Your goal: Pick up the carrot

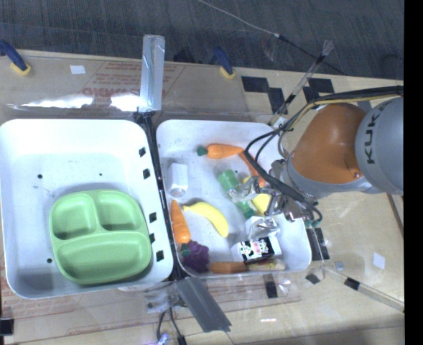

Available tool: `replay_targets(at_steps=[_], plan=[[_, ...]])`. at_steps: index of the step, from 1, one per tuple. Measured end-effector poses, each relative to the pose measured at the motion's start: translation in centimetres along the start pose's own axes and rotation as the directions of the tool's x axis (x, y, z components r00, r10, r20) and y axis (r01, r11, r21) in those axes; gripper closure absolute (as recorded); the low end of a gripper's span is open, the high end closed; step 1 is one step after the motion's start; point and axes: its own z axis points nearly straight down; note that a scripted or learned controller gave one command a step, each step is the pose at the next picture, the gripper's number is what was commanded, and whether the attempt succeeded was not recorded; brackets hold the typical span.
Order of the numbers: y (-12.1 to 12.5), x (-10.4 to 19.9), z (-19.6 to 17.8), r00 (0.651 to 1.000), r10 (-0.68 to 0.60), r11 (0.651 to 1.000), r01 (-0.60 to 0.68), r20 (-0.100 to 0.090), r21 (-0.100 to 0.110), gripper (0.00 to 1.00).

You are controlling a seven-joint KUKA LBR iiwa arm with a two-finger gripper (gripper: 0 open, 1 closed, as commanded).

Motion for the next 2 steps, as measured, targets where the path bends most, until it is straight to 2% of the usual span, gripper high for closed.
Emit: replay_targets(at_steps=[1, 2], plan=[[2.4, -3.5, -9.6, 0.986, -0.165, 0.986, 0.165, -0.008, -0.006, 0.00], [5.0, -2.6, 0.4, 0.883, -0.469, 0.883, 0.469, -0.007, -0.010, 0.00]])
